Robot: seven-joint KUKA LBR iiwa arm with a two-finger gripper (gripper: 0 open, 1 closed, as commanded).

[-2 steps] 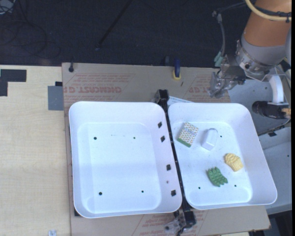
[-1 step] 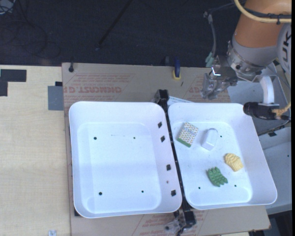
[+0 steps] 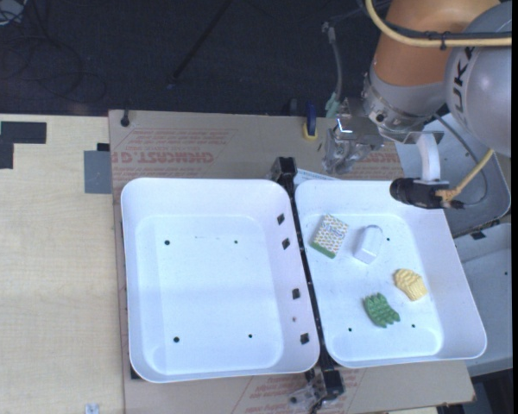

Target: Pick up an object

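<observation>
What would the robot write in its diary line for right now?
hand: above right bin's far edge, holding nothing | right bin: checkered block, white block, yellow toy, green toy | pick: not yet done

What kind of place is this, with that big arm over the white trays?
Probably a robot test bench in a lab. A grey and orange arm hangs over two white bins, one holding small practice items such as a green toy. Loose cables lie across the dark floor behind.
</observation>
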